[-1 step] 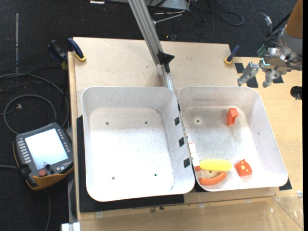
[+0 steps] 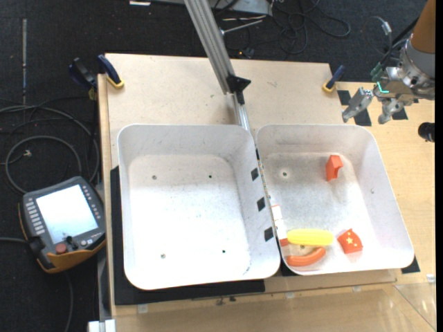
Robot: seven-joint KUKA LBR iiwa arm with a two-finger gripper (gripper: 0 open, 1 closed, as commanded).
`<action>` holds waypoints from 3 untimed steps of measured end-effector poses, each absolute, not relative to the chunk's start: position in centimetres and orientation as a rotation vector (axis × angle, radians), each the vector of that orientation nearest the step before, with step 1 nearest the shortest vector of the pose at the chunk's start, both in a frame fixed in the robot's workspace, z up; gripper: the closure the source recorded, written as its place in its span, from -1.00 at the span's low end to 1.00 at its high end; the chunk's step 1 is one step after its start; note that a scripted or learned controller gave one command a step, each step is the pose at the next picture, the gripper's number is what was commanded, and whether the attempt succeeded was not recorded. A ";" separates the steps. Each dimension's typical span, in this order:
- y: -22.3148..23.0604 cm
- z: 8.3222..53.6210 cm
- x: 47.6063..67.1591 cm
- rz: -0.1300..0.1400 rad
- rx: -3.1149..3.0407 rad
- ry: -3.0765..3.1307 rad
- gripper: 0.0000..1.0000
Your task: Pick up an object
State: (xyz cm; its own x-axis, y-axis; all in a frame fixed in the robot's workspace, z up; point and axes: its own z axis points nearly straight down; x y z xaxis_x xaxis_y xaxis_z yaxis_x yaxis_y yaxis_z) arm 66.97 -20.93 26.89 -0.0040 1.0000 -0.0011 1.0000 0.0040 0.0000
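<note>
The right bin [image 2: 387,199] holds an orange block [image 2: 334,167] near its back, a yellow banana-shaped piece [image 2: 309,237] and a curved orange piece [image 2: 305,256] at the front, and a small red-orange block [image 2: 350,241] beside them. My gripper [image 2: 372,107] hangs above the bench just behind the right bin's far right corner, open, with nothing between its fingers. It is well apart from every object.
The left bin [image 2: 131,206] sits beside the right one. A slanted metal pole [image 2: 211,37] crosses from the top to the gap between the bins. Clamps sit at the bench's back corners. A teach pendant [image 2: 62,221] lies left of the bench.
</note>
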 end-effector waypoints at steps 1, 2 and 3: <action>-20.9 22.0 66.0 -0.005 2.224 2.224 -1.00; -21.0 17.6 66.5 -0.005 2.221 2.227 -1.00; -21.0 11.2 65.9 -0.006 2.225 2.225 -1.00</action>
